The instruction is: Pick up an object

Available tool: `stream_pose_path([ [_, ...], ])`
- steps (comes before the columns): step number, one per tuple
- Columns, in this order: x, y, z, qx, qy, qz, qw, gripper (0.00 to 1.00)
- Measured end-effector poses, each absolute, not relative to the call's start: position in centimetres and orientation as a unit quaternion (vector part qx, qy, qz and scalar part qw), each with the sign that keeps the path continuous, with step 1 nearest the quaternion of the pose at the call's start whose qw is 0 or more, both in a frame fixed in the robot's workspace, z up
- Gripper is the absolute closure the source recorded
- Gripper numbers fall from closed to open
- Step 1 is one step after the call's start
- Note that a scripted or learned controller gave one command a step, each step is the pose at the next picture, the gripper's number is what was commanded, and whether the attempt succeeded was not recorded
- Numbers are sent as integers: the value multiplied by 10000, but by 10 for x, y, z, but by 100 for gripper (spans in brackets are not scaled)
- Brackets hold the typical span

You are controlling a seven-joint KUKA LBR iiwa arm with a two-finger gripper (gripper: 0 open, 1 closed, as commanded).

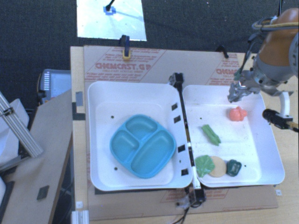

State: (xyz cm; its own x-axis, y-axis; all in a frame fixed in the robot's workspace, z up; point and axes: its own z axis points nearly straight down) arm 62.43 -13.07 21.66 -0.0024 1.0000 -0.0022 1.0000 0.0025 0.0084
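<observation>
Hovering jaws over R bin, 1 o'clock corner.
Gripper just above pink object; jaw gap can't tell, nothing visibly held.

- The brown board under the bins bears red print reading "CHEMCAST GP", seen upside down behind the left bin.
- The same red print repeats near the board's right corner, partly hidden.
</observation>
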Motion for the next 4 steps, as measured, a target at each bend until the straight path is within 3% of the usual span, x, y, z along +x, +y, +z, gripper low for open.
stream_pose_path([
  [1,626,-131,271,7054,7088,24,36,100],
  [4,621,30,259,7037,7105,12,-3,100],
])
